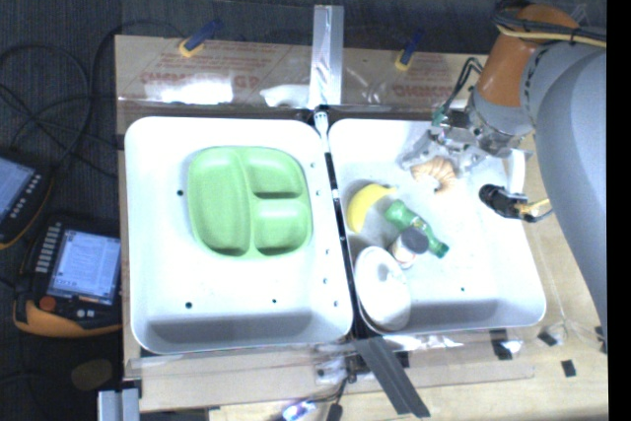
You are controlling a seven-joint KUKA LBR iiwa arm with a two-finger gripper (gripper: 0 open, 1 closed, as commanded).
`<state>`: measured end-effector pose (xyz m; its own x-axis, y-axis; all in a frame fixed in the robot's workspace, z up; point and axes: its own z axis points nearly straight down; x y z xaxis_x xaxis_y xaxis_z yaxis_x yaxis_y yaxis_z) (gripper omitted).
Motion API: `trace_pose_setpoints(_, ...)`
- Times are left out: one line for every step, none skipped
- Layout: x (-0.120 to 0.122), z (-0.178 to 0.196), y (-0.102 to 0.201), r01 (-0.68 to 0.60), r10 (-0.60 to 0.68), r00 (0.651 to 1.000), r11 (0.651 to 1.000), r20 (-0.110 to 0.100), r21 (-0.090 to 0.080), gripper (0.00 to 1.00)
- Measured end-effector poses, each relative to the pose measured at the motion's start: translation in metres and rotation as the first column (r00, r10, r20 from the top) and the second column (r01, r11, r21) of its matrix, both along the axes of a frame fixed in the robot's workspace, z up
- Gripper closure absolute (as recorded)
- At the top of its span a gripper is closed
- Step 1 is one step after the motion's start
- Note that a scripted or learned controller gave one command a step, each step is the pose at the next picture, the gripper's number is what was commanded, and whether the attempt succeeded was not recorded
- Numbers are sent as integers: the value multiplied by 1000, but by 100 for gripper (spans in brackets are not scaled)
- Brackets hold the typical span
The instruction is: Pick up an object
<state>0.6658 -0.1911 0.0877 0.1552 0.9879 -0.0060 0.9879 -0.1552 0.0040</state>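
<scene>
Two white bins point(138, 242) share the bench; the tool point(434, 153) hovers over a peach object point(435, 173), grip state unclear.

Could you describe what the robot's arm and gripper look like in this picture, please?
The arm is a bulky, rounded grey body coming in from the right, with an orange band above the wrist. Dark cables loop over the top of that band. The gripper is a small metallic silver-grey assembly with dark parts, and a black piece with a yellowish tip sticks out beside it.
</scene>
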Motion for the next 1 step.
trace_pose_setpoints(1,10,0,-3,3,1000,1000,1,-5,100)
